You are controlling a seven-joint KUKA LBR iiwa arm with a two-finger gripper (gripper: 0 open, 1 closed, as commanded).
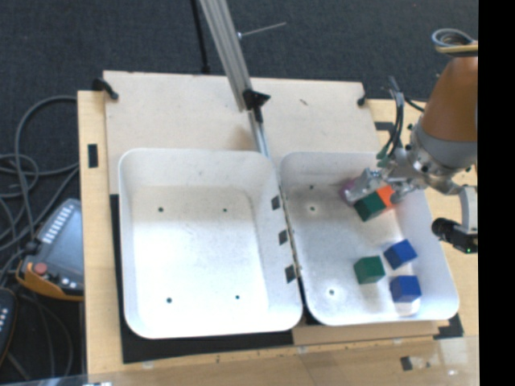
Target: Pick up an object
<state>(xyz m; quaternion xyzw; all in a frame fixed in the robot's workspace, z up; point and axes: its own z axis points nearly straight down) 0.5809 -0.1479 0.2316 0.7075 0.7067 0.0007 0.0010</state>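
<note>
Several small blocks in right-hand shallow white bin (322,175). My two-finger gripper (385,182) hangs over dark green cube (370,207) beside small orange block (387,195) near bin's far right corner. Can't tell how gripper's set. I'd drop straight onto green cube, staying off orange. Cube looks matte, tilted.

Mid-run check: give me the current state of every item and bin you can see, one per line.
Left shallow white bin: level on the bench.
Right shallow white bin: holds all the blocks.
Dark green block: by the gripper, grip unclear.
Orange block: touching that dark green block.
Second green cube: resting on the bin floor.
Blue cube: resting, tilted.
Second blue cube: resting near the front rim.
</note>
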